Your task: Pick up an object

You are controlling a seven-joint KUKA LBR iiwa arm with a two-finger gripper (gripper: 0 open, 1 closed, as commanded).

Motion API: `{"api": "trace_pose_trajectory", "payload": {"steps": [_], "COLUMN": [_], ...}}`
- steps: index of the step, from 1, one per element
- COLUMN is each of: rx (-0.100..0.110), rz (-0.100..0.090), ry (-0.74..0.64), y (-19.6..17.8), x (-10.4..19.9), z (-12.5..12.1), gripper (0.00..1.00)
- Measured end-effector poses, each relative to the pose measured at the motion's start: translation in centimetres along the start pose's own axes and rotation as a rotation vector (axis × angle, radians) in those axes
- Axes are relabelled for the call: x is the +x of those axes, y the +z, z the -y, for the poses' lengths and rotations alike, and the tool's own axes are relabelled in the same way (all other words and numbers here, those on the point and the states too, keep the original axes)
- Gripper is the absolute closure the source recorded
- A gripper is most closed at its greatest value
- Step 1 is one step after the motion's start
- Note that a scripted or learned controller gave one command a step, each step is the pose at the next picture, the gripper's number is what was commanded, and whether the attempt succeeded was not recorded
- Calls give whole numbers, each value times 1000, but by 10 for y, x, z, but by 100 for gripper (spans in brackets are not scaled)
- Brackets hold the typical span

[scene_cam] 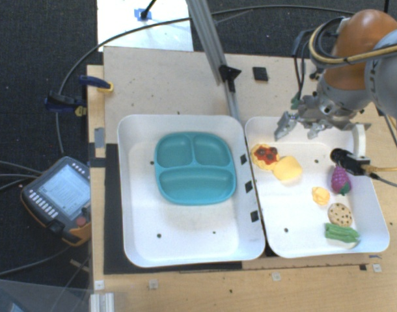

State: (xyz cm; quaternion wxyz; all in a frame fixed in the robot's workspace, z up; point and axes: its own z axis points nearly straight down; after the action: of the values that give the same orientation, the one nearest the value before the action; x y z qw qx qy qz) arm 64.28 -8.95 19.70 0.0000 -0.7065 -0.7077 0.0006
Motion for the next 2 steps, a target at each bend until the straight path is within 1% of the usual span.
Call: {"api": "trace_pose_trajectory", "payload": {"steps": [1,2], "rx": [-1,-5], "rz": [0,-1], "ry": [1,-3], "y": [43,88], "x": [-5,-4], "z": [-3,-16], "gripper": [0,0]}}
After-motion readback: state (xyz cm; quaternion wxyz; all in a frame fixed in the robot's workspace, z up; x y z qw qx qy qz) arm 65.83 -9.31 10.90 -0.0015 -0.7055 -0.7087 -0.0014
